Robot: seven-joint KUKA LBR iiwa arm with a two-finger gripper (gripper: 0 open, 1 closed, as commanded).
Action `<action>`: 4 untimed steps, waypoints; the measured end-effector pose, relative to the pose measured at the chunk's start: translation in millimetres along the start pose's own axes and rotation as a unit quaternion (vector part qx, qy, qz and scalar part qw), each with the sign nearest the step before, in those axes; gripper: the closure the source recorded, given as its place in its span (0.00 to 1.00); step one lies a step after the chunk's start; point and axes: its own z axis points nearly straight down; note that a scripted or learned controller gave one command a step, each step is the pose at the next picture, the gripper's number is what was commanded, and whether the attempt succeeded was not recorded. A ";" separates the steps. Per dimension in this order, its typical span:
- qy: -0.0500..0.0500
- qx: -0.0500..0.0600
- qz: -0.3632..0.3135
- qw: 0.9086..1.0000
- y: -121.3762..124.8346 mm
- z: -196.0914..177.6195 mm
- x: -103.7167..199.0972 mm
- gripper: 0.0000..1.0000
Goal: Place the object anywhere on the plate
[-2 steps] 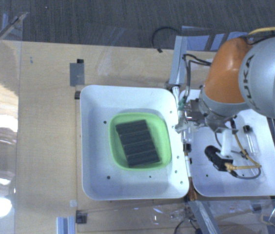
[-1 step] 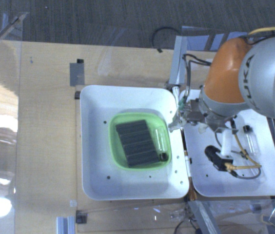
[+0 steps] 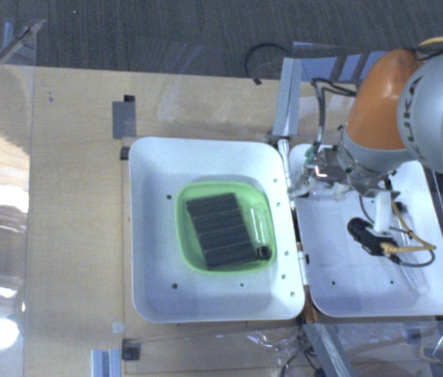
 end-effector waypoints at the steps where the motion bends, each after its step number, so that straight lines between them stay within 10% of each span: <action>1: -0.001 -0.002 0.046 0.999 25.1 -15.5 -42.5 0.00; 4: -0.002 -0.003 0.033 0.999 107.8 -58.9 -164.7 0.00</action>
